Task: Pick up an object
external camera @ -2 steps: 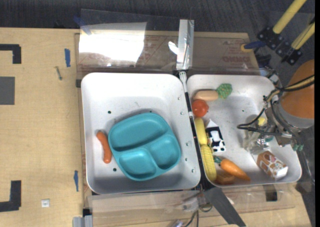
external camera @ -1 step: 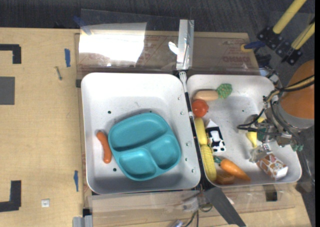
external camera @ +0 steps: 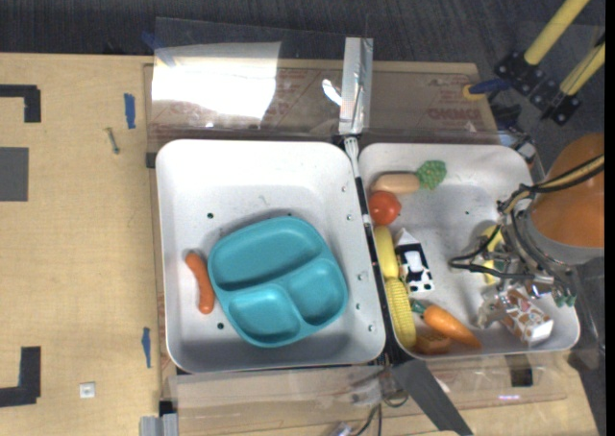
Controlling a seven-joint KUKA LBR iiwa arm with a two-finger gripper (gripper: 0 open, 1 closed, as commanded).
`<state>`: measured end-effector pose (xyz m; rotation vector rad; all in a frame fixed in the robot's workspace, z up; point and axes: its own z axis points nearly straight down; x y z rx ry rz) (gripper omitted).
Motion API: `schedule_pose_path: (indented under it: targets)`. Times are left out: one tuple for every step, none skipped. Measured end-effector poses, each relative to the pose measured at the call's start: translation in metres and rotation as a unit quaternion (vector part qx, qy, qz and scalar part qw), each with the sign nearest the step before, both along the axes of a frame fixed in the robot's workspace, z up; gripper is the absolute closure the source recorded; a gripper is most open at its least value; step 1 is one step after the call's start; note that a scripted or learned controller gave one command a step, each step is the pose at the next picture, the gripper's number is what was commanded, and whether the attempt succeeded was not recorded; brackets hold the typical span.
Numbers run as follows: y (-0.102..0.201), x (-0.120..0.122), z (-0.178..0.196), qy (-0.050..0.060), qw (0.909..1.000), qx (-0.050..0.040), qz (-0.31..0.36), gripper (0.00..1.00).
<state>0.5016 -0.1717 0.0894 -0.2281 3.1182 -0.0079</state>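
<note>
In the right bin (external camera: 461, 160), near its front edge, lie a carrot (external camera: 448, 324) and, just beside it along the left wall, a corn cob (external camera: 401, 310). At the front right corner the gripper (external camera: 519, 309) hangs low over the bin floor; cables hide it, so its opening cannot be told. Further back along the left wall are a banana (external camera: 385, 250), a black-and-white cow figure (external camera: 414, 268) and a tomato (external camera: 384, 206). At the back edge lie a bread roll (external camera: 394, 182) and a green broccoli piece (external camera: 431, 173). In the left bin (external camera: 250, 165), a teal divided plate (external camera: 277, 278) sits near the front, with an orange sausage (external camera: 201, 281) at its left.
</note>
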Motion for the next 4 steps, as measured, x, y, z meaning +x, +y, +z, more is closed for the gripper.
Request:
schedule_pose_path:
  targets:
    - [0.047, 0.033, 0.000, -0.001, 0.9993, 0.0016, -0.037, 0.00]
    - [0.004, 0.034, 0.000, 0.000, 0.9937, -0.0010, 0.112, 0.00]
    - [0.005, 0.038, 0.013, -0.007, 0.9936, -0.0021, 0.112, 1.00]
    - [0.006, 0.037, 0.012, -0.006, 0.9936, -0.0016, 0.112, 0.00]
